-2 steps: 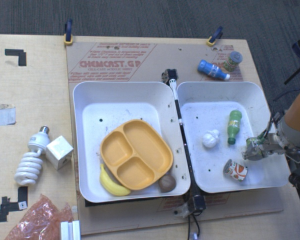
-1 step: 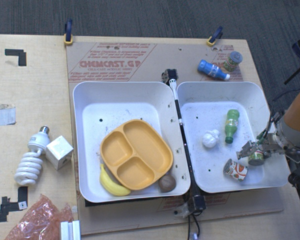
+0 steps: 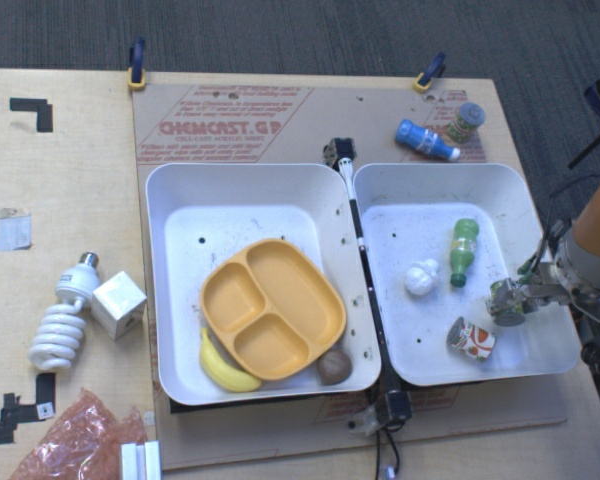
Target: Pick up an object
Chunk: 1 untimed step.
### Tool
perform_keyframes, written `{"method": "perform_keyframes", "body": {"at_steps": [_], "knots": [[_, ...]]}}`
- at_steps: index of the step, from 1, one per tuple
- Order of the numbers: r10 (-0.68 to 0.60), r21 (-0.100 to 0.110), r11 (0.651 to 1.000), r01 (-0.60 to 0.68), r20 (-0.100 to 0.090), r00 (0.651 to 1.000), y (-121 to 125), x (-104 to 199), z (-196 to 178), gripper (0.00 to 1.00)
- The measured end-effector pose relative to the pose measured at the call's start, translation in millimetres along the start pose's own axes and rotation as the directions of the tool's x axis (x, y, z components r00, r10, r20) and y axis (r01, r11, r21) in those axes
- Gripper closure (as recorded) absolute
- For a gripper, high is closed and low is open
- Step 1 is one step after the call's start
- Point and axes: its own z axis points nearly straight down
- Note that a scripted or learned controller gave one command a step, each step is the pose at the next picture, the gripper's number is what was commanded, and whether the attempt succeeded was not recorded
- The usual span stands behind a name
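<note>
My gripper [image 3: 506,303] hangs low over the right bin [image 3: 540,213], near its right wall, and nothing shows between its fingers. A crushed red and white can [image 3: 473,339] lies just left and below it. A green bottle [image 3: 462,251] lies further back in the same bin, with a white crumpled object [image 3: 421,277] to its left. The left bin [image 3: 170,268] holds a yellow divided plate [image 3: 272,309], a banana [image 3: 223,367] partly under it and a brown round object [image 3: 333,367].
Behind the right bin, a blue bottle [image 3: 426,140] and a small jar [image 3: 467,119] lie on the board. A spiral light bulb [image 3: 61,316], a white cube [image 3: 119,303] and a red mesh bag [image 3: 80,438] sit left of the bins.
</note>
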Motion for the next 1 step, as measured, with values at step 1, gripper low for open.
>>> {"method": "perform_keyframes", "body": {"at_steps": [1], "knots": [[-0.003, 0.002, 1.000, 0.003, 0.002, 1.000, 53.7, 61.5, -44.3, 1.00]]}}
